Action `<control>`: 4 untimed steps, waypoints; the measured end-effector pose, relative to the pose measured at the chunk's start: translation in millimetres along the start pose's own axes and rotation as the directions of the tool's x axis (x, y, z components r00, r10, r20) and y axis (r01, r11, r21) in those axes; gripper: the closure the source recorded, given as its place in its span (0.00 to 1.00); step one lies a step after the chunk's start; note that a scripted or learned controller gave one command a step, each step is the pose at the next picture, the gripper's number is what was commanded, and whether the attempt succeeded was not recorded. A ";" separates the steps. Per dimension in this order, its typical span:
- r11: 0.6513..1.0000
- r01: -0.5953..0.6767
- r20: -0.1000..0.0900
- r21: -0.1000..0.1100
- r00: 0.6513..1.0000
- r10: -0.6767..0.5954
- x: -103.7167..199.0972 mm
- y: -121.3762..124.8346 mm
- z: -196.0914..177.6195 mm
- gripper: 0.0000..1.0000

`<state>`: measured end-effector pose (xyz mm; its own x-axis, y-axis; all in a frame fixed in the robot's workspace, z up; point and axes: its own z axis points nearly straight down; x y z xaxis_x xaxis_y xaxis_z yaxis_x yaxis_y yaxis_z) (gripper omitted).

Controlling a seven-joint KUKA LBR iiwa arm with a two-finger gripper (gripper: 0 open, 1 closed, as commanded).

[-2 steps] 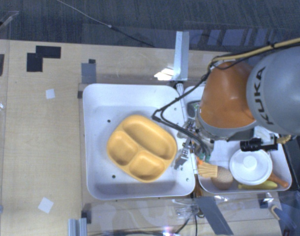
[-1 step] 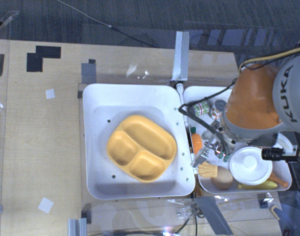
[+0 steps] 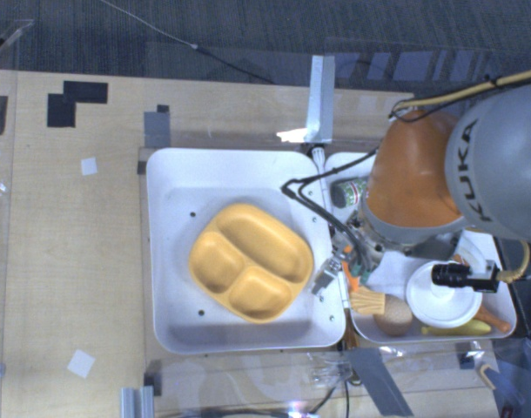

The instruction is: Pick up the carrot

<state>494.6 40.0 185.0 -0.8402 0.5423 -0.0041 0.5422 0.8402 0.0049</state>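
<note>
The tabletop (image 3: 65, 259) looked like pale wood with a matt, fine-grained finish. At 9 o'clock of the arm, the left bin (image 3: 170, 233) appeared as smooth white plastic with a soft sheen, and its yellow divided plate (image 3: 251, 260) as smooth, slightly glossy plastic. The arm (image 3: 500, 164) had a smooth grey shell; its orange band (image 3: 411, 177) was satiny. A metal bracket (image 3: 320, 98) at 12 o'clock gleamed.

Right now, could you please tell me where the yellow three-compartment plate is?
The yellow three-compartment plate lies in the middle of the left white bin, left of the grey arm reaching over the right bin.
</note>
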 end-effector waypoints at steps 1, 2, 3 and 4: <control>0.909 -0.417 0.002 0.000 0.909 0.417 -9.3 -25.4 -0.2 0.00; 0.853 -0.521 0.002 0.001 0.853 0.521 -64.1 -30.9 0.2 0.00; 0.825 -0.565 0.001 0.003 0.825 0.565 -36.0 -55.7 0.2 0.00; 0.807 -0.590 0.002 0.002 0.807 0.590 -66.5 -33.8 0.4 0.00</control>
<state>532.2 -24.5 184.7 -0.3579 0.9338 -0.0021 0.9338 0.3579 0.0048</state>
